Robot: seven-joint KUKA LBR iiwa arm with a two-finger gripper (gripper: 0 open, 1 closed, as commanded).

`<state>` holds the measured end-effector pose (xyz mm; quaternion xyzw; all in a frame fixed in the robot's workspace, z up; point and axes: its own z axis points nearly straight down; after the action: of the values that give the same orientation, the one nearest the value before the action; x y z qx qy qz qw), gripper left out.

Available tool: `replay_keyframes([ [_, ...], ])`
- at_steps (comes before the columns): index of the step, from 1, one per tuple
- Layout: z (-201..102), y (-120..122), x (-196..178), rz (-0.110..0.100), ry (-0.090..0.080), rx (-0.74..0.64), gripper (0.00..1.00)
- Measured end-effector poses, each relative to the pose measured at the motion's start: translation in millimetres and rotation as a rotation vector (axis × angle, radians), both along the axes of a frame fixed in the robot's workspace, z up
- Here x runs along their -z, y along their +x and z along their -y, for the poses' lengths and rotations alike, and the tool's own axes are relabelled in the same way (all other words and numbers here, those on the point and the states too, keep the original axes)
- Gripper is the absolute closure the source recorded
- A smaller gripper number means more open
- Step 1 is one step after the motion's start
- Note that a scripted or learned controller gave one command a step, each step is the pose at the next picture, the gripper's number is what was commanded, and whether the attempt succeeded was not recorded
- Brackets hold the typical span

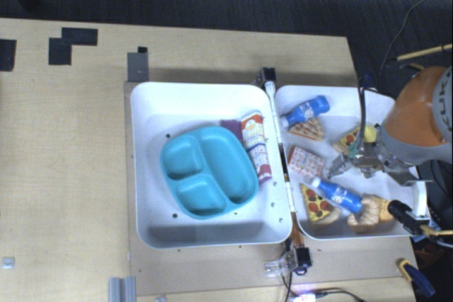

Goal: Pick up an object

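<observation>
A tan bench [64, 173] bears two white bins. In the left bin [145, 173] a blue tray [209, 172] lies. In the right bin [338, 99], a blue bottle [338, 196] lies near-centre, long axis left-right, cap left. The gripper [345, 165] hovers above it; its opening cannot be told.

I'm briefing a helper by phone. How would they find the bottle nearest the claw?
Start at the right white bin. Near its front edge lies a small blue bottle, white cap pointing left, beside a pizza slice. The other blue bottle lies at the bin's back.
</observation>
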<state>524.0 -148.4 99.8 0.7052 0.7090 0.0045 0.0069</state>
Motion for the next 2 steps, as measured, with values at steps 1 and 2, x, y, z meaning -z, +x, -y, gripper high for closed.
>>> replay_keyframes([
  [1, -52, -33, 12, -0.002, -0.001, 0.003, 0.0],
  [2, -52, -31, 0, 0.004, 0.0, 0.002, 1.0],
])
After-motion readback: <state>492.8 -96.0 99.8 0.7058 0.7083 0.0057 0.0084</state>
